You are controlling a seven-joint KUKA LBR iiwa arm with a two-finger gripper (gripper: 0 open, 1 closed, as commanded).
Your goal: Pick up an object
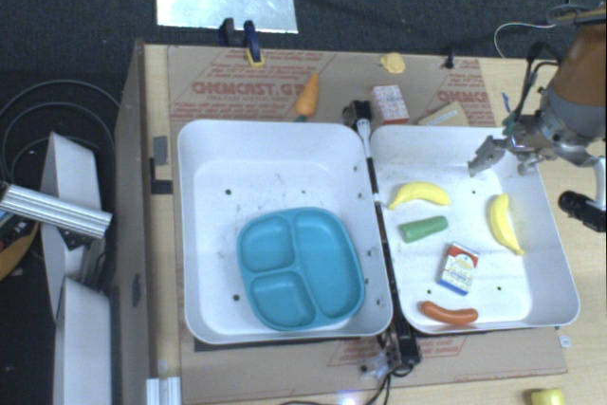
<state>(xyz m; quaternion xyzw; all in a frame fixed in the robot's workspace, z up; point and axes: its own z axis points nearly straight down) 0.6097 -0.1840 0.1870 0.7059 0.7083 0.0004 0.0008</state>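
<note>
Hovering above the shallow white right-hand bin's (545, 242) far edge, the two-finger gripper (503, 156) hangs spread and empty, beyond the curved yellow banana (504, 223).

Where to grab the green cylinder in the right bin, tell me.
Grip the green cylinder across its middle, from straight above, fingers closing on its long curved sides. It lies flat, pointing roughly left-right, with bare floor front and back; the banana beyond it looks far enough away.

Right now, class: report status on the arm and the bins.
Gripper open, above right bin far edge, holding nothing. Nearest items: two bananas, untouched. Nothing blocking.
</note>
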